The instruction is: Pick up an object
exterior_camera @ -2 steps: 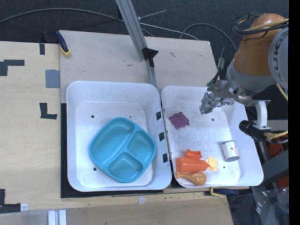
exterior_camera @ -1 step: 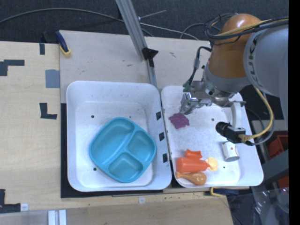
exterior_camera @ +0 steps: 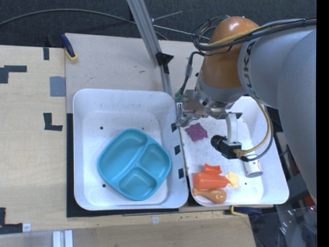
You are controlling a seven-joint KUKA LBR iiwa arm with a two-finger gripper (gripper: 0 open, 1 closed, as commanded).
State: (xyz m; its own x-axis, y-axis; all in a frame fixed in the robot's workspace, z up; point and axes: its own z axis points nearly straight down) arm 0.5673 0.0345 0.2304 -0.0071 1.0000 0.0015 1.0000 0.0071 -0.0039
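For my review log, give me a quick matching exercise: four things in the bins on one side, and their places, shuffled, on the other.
Things:
1. blue tray
2. purple toy
3. orange toy
4. yellow piece

Places:
A. right bin, upper part, just below the tool
B. right bin, just right of the orange toy
C. left bin, lower middle
D. right bin, near the front edge, above a tan toy

Pairs: 1-C, 2-A, 3-D, 4-B

blue tray (exterior_camera: 134, 163), purple toy (exterior_camera: 196, 133), white bins (exterior_camera: 82, 138)
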